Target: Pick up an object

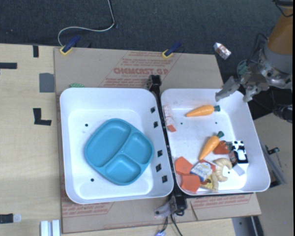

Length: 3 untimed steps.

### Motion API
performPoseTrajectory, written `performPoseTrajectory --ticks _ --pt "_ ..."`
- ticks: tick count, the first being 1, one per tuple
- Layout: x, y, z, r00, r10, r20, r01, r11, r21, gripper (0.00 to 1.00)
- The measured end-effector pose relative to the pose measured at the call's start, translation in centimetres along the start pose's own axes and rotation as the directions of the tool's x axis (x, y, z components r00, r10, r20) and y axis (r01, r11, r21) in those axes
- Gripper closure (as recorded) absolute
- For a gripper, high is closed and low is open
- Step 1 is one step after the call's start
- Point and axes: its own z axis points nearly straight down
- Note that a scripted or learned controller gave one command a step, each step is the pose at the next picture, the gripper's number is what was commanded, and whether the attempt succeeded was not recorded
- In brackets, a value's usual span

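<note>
Gripper (pixel 237 91) hovers over the right bin's (pixel 255 132) two o'clock corner.
Fingers spread open, holding nothing; a toy carrot (pixel 201 111) lies near, at its eight o'clock.

Bright, even light — soft shadows, slightly blurry.

Two bins, left (pixel 69 132) and right (pixel 253 132), both white. Sectioned plate (pixel 119 151): light blue. Two toy carrots, upper (pixel 200 111) and lower (pixel 209 147): orange with green tips. Flat pieces (pixel 186 173): orange-red. Small block (pixel 239 151): black and white. Bench board (pixel 128 68): tan with red lettering. Arm band (pixel 281 33): orange.
</note>
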Motion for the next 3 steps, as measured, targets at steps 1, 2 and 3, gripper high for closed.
performPoseTrajectory --ticks 1,2,3 --pt "-0.6 -5.5 10.4 1.0 0.0 -0.001 0.0 1.0 0.002 0.0" --pt "1.8 -5.5 19.6 1.0 0.0 0.0 0.0 1.0 -0.003 0.0" --pt "1.7 -5.4 18.6 1.0 0.001 0.004 -0.001 1.0 -0.006 1.0"
